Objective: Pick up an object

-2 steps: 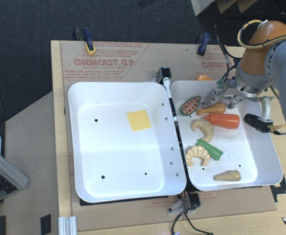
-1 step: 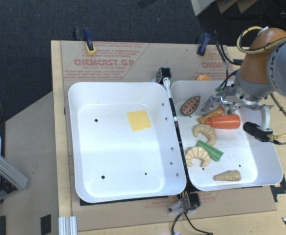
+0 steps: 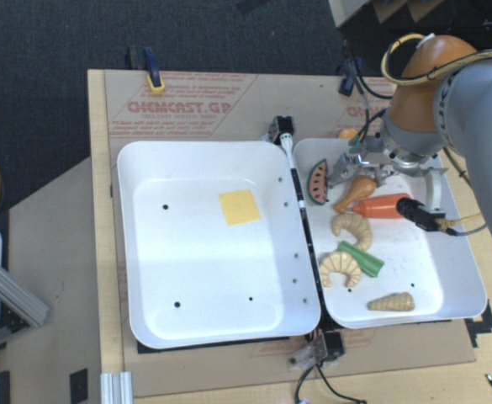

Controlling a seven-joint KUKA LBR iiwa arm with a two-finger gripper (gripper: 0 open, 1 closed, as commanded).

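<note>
In the camera view, two shallow white bins sit side by side on a brown board printed with red lettering, dark carpet around it. The left bin [image 3: 145,225] takes up the middle of the frame and carries a flat yellow square [image 3: 240,207] near its upper centre. The right bin [image 3: 460,284] is crowded: a watermelon slice [image 3: 317,182] against its left wall, an orange drumstick-shaped piece [image 3: 355,193], a smooth red-orange carrot [image 3: 380,206], two pale ridged croissants [image 3: 352,228] [image 3: 341,267], a flat green piece [image 3: 362,258] between them, and a tan ridged cone [image 3: 390,302] toward the lower right corner. The grey arm with its orange band enters from the upper right, and the gripper [image 3: 365,163] hangs low over the upper part of the right bin, just above the drumstick piece and close to the carrot. Cables and metal fittings crowd the wrist, so I cannot tell how it is set.
</note>
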